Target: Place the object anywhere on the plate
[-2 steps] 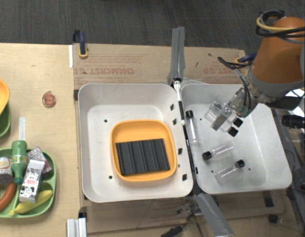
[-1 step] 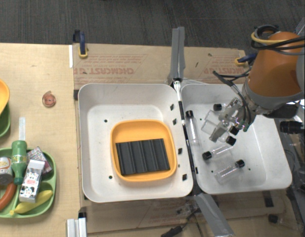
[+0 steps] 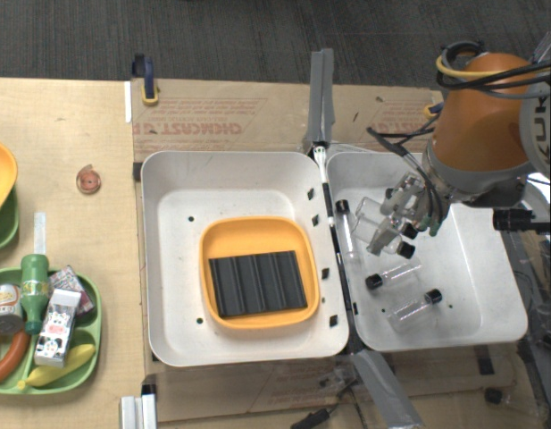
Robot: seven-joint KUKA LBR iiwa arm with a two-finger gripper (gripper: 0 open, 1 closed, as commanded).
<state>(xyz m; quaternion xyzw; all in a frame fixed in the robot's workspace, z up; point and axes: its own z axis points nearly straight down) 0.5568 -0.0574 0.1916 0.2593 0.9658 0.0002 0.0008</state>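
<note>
While the orange plate (image 3: 257, 236) sits apart, the gripper (image 3: 393, 231) hovers above clear vials (image 3: 416, 305), its grip state unreadable.

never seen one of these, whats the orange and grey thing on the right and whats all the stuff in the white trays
The orange and grey thing is a robot arm, reaching in from the right. The picture comes from one camera fixed above the bench, looking down at a slant. At the arm's end is its tool, the grasping part, hanging over the right bin. I cannot tell whether it holds anything. Below it in that bin lie small clear vials with black caps. The left bin holds an orange plate with a dark ridged block lying on it. At the far left, off the bins, a green tray carries toy food.
</note>
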